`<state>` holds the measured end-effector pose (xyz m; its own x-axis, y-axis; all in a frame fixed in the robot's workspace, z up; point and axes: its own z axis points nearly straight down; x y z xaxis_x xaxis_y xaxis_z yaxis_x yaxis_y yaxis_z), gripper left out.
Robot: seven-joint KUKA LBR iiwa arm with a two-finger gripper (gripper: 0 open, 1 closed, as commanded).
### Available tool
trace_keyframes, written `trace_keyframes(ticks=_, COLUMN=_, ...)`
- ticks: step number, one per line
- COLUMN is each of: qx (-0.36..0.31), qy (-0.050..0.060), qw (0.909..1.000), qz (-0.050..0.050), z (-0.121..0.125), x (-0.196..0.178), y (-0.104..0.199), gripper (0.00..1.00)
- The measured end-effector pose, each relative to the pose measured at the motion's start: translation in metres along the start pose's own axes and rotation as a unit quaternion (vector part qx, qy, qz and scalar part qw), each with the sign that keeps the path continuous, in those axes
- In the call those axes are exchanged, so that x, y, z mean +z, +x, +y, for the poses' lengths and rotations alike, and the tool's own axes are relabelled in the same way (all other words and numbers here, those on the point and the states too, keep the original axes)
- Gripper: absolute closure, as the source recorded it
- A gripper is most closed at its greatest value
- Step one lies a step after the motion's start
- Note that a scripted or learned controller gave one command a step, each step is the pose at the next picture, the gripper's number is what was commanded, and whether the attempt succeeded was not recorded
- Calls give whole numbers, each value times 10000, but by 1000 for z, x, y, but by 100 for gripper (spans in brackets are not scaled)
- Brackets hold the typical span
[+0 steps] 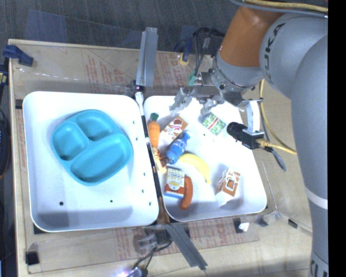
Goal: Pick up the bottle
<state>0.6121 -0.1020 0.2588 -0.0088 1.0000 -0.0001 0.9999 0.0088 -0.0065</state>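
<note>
The bottle (pixel 177 148) is small and blue with a white cap, lying tilted in the middle of the right bin (pixel 251 203). It rests among a carton and a banana. My gripper (pixel 193 104) hangs over the bin's far edge, above and behind the bottle, well apart from it. Its two pale fingers (pixel 179 101) are spread open with nothing between them.
Around the bottle lie a carrot (pixel 154 133), a banana (pixel 196 165), a sausage (pixel 187 193) and several small cartons (pixel 229 183). A blue divided plate (pixel 92 146) sits in the left bin (pixel 40 212). A metal rail (pixel 145 56) stands behind the bins.
</note>
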Motion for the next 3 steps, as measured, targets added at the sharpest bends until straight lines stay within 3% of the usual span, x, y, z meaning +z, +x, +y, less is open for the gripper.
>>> trace_keyframes(ticks=1, qx=-1380, qy=-2, qw=9904, qz=3, z=-23, x=104, y=1, gripper=0)
trace_keyframes(ticks=2, qx=-1132, qy=-5, qw=9936, qz=2, z=-14, x=168, y=-18, gripper=0)
trace_keyframes(ticks=3, qx=-2041, qy=-16, qw=9790, qz=4, z=-67, x=167, y=-49, gripper=0)
